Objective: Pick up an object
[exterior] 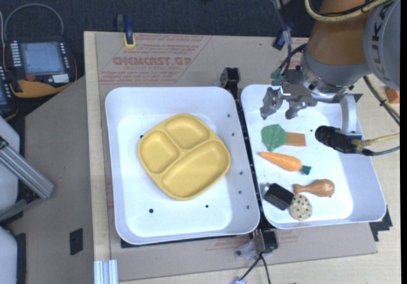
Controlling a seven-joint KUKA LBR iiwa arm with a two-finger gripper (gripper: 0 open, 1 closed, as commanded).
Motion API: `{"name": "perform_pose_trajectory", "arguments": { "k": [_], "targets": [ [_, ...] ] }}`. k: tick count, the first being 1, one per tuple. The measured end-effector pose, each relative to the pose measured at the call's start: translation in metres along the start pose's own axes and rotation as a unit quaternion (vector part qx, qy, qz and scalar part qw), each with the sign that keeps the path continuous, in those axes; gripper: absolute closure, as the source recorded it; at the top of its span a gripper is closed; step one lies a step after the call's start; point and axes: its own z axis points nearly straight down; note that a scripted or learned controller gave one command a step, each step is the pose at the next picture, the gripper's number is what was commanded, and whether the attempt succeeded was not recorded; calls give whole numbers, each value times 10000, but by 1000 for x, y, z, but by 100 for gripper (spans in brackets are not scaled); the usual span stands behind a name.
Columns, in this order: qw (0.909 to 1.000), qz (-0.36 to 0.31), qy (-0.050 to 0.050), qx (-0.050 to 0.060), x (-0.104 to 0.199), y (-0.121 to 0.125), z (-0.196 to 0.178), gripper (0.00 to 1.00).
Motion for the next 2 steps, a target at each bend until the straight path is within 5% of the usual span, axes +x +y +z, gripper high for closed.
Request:
{"name": "perform_pose_trajectory", "arguments": {
  "k": [2],
  "targets": [
    [10000,-6,2,4,92,-28,22,100]
  ]
}}
